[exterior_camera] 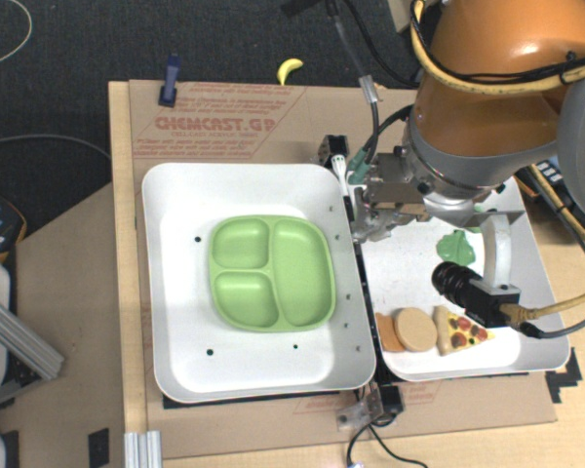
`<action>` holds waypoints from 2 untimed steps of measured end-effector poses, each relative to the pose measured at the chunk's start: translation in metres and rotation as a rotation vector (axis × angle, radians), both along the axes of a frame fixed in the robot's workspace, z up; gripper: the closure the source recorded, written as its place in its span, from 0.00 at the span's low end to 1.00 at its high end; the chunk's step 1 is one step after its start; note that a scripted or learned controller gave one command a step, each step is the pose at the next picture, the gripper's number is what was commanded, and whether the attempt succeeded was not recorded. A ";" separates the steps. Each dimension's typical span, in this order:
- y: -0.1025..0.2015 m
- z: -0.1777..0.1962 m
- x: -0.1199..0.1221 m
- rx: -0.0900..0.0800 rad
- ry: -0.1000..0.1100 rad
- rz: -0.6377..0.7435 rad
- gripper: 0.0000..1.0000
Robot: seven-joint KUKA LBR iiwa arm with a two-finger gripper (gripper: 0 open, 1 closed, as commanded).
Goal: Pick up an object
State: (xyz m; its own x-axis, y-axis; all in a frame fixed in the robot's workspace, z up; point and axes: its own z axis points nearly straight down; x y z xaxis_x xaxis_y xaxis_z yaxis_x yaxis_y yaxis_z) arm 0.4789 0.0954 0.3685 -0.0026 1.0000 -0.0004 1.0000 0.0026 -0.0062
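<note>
Hand (382, 206) low over right bin (536, 354), upper-left corner; fingers' state impossible to tell. Approach step, apparently nothing grasped. Candidate objects well apart: green piece (456, 249), cookie (415, 331), pizza slice (458, 331). Next: shift toward one, descend, clamp.

The green divided plate (271, 272) looks like smooth, matt plastic, and the white bins (175, 261) like smooth, faintly glossy plastic. The board (224, 125) beneath looks like matt cardboard. The arm's orange band (507, 22) shines glossy.
</note>
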 end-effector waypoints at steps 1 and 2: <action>-0.001 0.013 0.001 0.000 -0.008 -0.001 1.00; -0.002 -0.026 0.000 -0.001 0.000 -0.004 1.00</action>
State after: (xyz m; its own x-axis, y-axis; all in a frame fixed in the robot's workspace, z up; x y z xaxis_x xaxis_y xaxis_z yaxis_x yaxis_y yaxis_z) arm 0.4789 0.0939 0.3428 0.0018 1.0000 -0.0009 1.0000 -0.0018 -0.0061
